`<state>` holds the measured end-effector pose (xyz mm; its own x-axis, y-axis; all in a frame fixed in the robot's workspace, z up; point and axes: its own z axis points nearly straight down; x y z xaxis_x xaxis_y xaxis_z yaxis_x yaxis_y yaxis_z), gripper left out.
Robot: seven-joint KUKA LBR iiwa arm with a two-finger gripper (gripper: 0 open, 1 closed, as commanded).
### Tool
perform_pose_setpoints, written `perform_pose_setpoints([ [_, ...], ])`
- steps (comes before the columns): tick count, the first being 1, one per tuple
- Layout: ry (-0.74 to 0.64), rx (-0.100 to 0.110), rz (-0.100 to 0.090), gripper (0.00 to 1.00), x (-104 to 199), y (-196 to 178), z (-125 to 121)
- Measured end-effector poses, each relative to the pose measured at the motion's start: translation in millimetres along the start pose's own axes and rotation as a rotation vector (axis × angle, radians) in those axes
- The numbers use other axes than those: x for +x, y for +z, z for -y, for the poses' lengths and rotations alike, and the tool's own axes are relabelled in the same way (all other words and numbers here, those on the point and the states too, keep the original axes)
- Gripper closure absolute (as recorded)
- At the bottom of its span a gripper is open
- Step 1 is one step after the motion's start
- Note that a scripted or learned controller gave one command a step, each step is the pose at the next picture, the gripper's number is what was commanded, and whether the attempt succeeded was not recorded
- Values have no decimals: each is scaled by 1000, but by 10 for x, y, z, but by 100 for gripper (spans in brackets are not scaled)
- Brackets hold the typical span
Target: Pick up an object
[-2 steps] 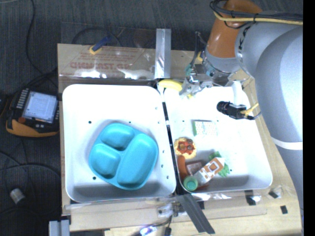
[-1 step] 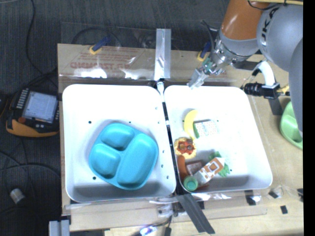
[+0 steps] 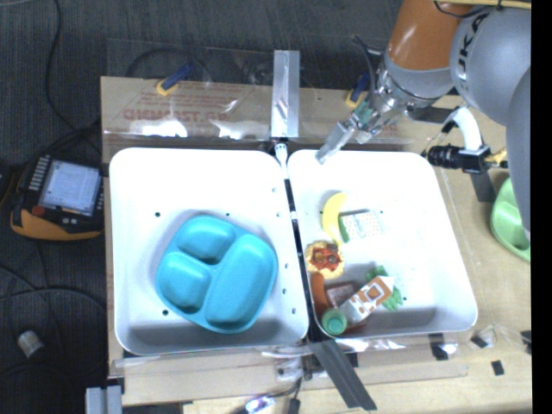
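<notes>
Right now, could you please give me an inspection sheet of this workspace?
Surface: bench bearing two white bins, left bin and right bin.
Job's things: banana, green-white card, and a heap of small toys in the right bin.
Clutter: blue divided tray in the left bin.
Hand: hand above the right bin's far edge, holding nothing.
Cables: black cables on the floor.
Surroundings: handheld pendant left of the bench.

**Dark carpet around a wooden bench**

Dark grey carpet (image 3: 52,67) covers the floor, crossed by thin cables at 9 and 11 o'clock. The pale wooden bench (image 3: 129,93) fills the centre. A handheld pendant (image 3: 56,192) with a lit screen lies at 9 o'clock.
</notes>
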<state>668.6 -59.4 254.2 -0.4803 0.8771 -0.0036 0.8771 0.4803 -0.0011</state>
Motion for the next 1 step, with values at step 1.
perform_pose_setpoints([
  [1, -140, 0, -1, 0, 242, -49, 112],
])
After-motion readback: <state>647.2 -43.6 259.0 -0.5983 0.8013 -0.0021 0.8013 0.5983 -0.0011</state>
